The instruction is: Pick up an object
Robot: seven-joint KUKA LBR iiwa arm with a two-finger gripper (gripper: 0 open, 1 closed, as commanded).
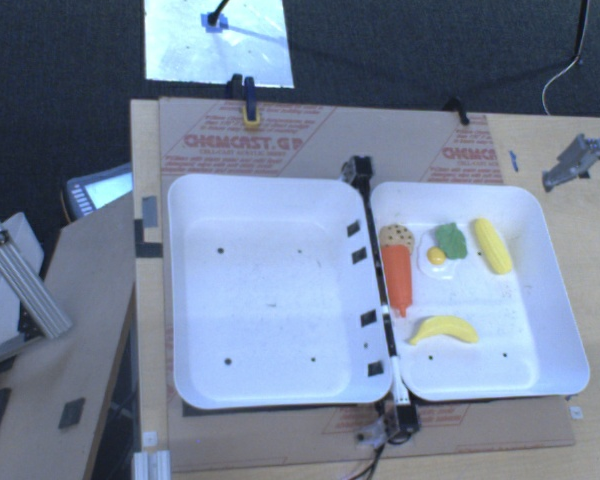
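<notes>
- The brown board under the bins carries red print reading "CHEMCAST GP" — once near its upper left, and again, partly cut off, at upper right, just left of the gripper. The smaller print below it is too fine to read.
- The gripper sits at the view's right edge, above the upper right corner of the right bin and outside it. It is small and grey here, and I cannot tell whether it is open or closed; nothing is visibly held.
- The pickable things are toy foods, all in the right bin, below and to the left of the gripper.
- The yellow corn cob is the nearest to the gripper, lying lengthwise near the bin's upper right.
- Left of it lies a green leafy piece, touching a white fried egg with a yellow yolk.
- Further from the gripper, by the bin's left wall, a round speckled cookie sits at the top end of an orange carrot, which lies along that wall.
- A yellow banana curves below the egg, well apart from the gripper.
- The left bin lies on the far side of the right bin from the gripper — shallow, white, with a few small dark dots on its floor.
- Black clips run down the seam where the two bins meet.
- The bench is pale wood; beyond it lies dark carpet with a shiny silver sheet, far up and left of the gripper.
</notes>
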